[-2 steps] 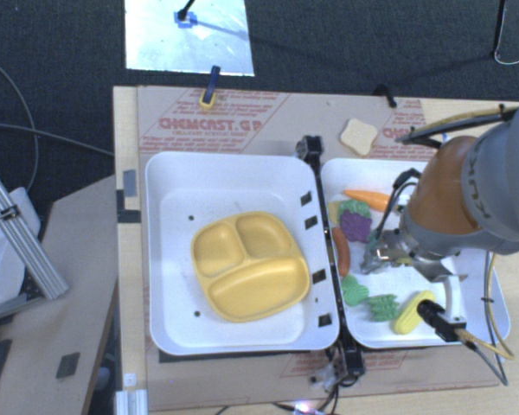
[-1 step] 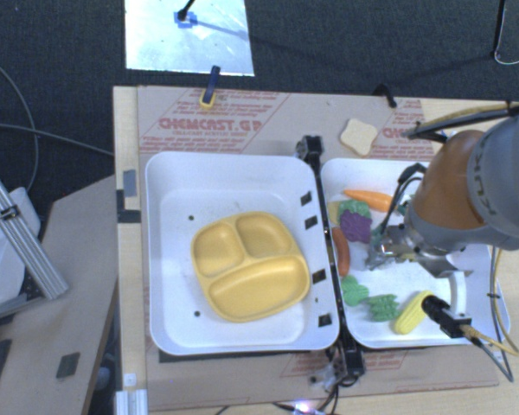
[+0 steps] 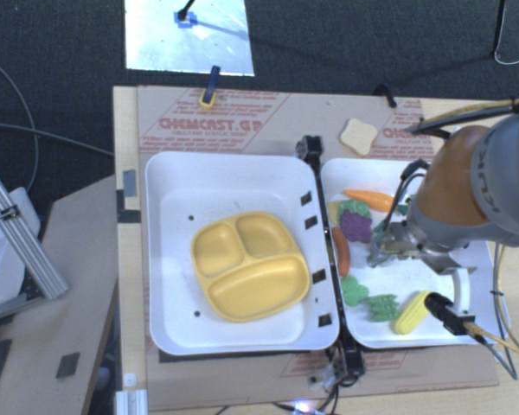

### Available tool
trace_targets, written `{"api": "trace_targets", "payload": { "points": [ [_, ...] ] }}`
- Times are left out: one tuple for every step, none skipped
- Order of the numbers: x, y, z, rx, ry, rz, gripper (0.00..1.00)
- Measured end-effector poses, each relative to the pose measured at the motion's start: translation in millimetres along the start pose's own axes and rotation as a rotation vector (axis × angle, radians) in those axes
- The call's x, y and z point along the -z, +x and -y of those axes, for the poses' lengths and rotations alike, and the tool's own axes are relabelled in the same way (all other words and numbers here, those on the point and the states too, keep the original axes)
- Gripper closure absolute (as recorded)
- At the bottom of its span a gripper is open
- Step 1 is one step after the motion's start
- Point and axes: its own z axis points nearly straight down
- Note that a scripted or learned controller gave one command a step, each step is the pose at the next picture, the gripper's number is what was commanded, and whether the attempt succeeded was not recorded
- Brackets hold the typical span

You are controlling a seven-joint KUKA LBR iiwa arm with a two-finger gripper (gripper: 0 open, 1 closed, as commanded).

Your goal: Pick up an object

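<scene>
Two white bins side by side on the bench. Left bin (image 3: 169, 188): holding a yellow divided plate (image 3: 249, 266) near its middle. Right bin (image 3: 363, 331): right half hidden under the arm (image 3: 467, 188). Along its left edge an orange-red sausage (image 3: 341, 249), purple grapes (image 3: 356, 225) just beside it, a carrot (image 3: 368, 200) toward the far edge, green broccoli (image 3: 355, 292) and a yellow corn cob (image 3: 413, 312) near the front edge. Gripper (image 3: 379, 253) just right of the sausage, blurred; spread or closed, impossible to tell.

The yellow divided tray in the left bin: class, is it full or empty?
Empty. The yellow divided tray shows bare compartments; the toy foods lie in the right bin.
</scene>
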Motion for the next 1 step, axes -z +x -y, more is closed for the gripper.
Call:
{"api": "trace_targets", "payload": {
  "points": [
    [83.9,93.4,11.0,0.009,-0.004,-0.004,1.0]
  ]
}}
